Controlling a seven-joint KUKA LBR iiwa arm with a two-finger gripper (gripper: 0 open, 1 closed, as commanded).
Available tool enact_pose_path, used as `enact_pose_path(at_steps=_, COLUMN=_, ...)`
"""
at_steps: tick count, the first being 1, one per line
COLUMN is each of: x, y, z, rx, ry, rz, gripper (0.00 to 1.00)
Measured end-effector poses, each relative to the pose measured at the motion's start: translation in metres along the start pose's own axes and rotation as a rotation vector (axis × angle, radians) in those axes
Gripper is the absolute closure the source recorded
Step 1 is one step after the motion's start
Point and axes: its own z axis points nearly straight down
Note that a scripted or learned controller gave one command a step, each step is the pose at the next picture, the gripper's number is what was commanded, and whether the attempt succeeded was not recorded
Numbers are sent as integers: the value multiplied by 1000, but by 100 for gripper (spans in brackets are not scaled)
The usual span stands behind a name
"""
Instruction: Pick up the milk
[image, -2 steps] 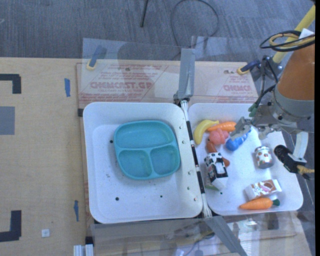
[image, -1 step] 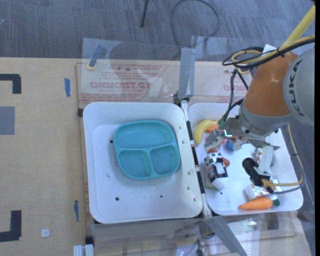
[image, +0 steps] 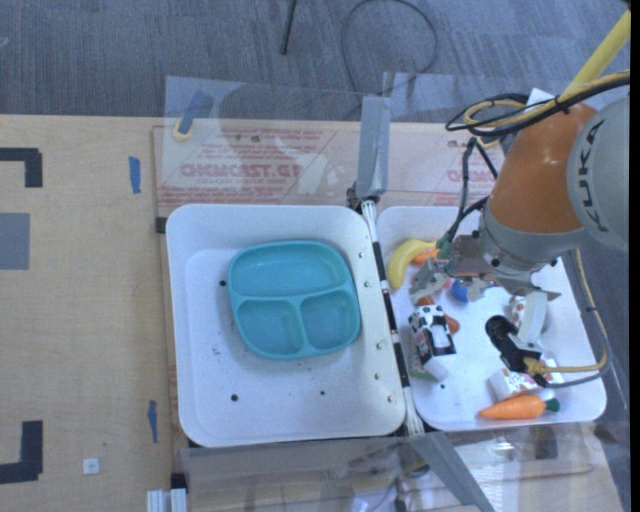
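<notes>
The milk (image: 432, 337) is a small carton with black and white cow patches. It lies on its side near the left wall of the right bin (image: 580, 400). My gripper (image: 455, 268) hangs under the orange wrist in the upper left part of that bin. It is a little beyond the milk and to its right, close to a yellow banana (image: 405, 258). Nothing can be seen held in it.
A blue object (image: 461, 291) and small red-orange pieces (image: 427, 297) lie just under the gripper. A carrot (image: 513, 407) and a small white pack (image: 508, 383) sit at the front of the right bin. The left bin (image: 200, 400) holds a teal divided plate (image: 295, 298).
</notes>
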Motion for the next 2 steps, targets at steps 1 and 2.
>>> enact_pose_path(at_steps=1, x=-33, y=-44, z=75, rx=-3, ry=0, rz=100, gripper=0)
enact_pose_path(at_steps=2, x=-34, y=-44, z=65, rx=-6, ry=0, rz=104, gripper=100)
